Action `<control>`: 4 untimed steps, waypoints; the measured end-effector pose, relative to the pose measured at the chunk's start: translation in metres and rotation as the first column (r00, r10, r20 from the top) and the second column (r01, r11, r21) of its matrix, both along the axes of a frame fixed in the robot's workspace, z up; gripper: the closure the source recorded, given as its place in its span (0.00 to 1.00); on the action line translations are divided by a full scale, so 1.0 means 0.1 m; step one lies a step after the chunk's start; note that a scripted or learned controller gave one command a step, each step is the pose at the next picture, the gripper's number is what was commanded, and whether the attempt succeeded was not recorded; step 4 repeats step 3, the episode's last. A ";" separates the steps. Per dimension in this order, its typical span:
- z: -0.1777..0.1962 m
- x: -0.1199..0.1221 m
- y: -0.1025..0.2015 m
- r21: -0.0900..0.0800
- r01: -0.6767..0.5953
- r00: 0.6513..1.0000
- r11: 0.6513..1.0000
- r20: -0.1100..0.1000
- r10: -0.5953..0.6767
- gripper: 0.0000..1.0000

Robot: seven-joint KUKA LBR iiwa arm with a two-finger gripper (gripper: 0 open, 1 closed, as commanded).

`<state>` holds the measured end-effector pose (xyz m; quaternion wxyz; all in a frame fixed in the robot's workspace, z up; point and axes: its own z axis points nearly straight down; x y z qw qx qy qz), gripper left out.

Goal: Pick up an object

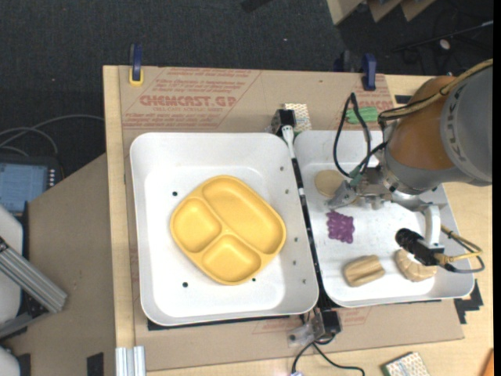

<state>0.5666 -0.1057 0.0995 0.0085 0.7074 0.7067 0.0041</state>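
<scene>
My gripper (342, 200) hangs low in the right bin (462, 288), near that bin's back left. It sits just right of a round tan piece (326, 182) and just above a purple grape-like cluster (340, 226); whether it touches either is unclear. A tan bread-like block (363, 270) lies near the bin's front. A pale curved pastry-like piece (413, 266) rests to the right of the block. Nothing is visibly held.
The left bin (149, 210) holds a yellow three-compartment plate (227, 228). The arm's grey and orange wrist (419, 139) covers the right bin's back right corner. Black cables loop over the bin's back, and a black fitting (412, 243) sits above the pastry-like piece.
</scene>
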 end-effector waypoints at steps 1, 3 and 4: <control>-0.15 0.62 0.13 0.005 -0.004 1.000 1.000 -0.012 0.004 0.00; 0.91 0.18 0.89 0.010 -0.009 1.000 1.000 -0.010 0.009 1.00; 0.91 0.18 0.89 0.010 -0.009 1.000 1.000 -0.010 0.009 1.00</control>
